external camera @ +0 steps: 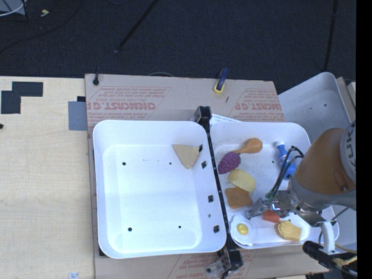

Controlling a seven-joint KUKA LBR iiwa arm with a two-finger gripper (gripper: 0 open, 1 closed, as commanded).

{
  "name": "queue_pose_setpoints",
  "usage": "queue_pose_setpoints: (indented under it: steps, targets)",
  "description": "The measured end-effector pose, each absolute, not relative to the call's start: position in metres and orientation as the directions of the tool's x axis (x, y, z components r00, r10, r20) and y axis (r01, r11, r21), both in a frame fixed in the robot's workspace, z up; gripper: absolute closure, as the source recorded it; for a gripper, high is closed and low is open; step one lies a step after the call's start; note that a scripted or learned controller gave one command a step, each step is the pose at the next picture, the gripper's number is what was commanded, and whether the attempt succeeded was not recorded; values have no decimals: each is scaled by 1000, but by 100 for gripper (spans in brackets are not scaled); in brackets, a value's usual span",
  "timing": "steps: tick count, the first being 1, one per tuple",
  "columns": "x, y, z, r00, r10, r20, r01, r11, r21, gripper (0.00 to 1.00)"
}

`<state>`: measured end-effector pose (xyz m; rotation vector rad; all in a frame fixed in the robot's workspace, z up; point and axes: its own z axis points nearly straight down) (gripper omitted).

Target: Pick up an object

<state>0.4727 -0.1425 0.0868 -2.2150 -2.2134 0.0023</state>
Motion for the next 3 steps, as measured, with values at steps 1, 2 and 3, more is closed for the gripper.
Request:
queue_pose_setpoints:
  steps: [1,2,3]
  targets:
    - [475,-147,98,9,1000,2,1000,-9,-3,100]
    - [580,-96,129,-7,1000,2,1000,7,6,100]
    - [647,-27,192,-6,1000,3,1000,6,9,100]
